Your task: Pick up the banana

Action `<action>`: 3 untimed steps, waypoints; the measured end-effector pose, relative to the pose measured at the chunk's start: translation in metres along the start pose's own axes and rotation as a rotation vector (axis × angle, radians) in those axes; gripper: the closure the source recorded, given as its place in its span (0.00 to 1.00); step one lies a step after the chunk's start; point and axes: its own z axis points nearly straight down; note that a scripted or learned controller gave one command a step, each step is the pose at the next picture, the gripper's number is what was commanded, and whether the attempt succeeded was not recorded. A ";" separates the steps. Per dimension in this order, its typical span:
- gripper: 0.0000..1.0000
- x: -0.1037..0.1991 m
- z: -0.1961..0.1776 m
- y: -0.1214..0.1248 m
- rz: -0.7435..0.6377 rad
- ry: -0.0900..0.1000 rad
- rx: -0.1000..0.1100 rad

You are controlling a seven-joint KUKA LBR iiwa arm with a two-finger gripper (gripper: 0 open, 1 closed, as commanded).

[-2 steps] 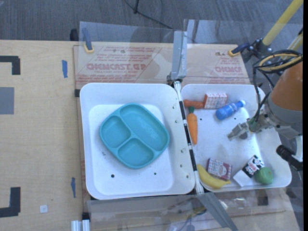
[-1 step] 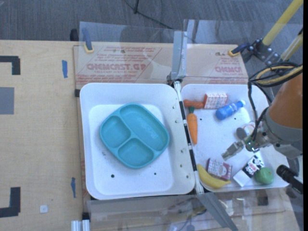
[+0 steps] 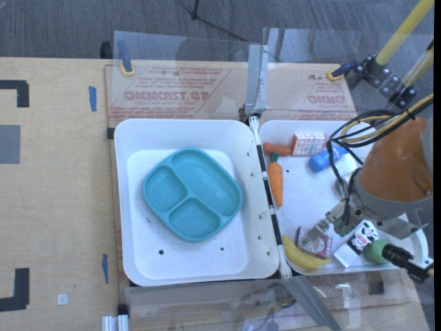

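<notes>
— What do you see nearest to us, at the front of the bench?

— In the right white shallow bin (image 3: pixel 413 243), close to its front left corner, lies the yellow curved banana (image 3: pixel 303 255). The two-finger metal gripper (image 3: pixel 318 234) hangs just above and behind it. Its fingers stand a little apart, in a narrow opening, and between them I see nothing, so the banana is not held. Under the fingers is a small dark red packet (image 3: pixel 311 240), touching the banana.

— And beside the gripper?

— To the right lies a white card with black marks (image 3: pixel 360 240), then a green round object (image 3: pixel 375 252). Above them is the grey arm with the orange band (image 3: pixel 400 164).

— What about the left bin?

— The left white shallow bin (image 3: pixel 131 150) carries a turquoise plastic plate with three compartments (image 3: pixel 193 194).

— And farther away?

— In the right bin, along the wall between the two bins, lies an orange carrot (image 3: pixel 275 181), upright in the view. Behind it is a small red and white box (image 3: pixel 309 143) and a blue round thing (image 3: pixel 320 161). Behind both bins stand the cardboard sheets with red print (image 3: pixel 176 92).
</notes>
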 end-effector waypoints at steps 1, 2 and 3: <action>0.00 -0.008 0.020 0.025 -0.465 -0.006 -0.007; 0.00 -0.047 0.018 0.094 -0.555 -0.015 -0.010; 0.00 -0.071 0.018 0.113 -0.401 -0.014 -0.011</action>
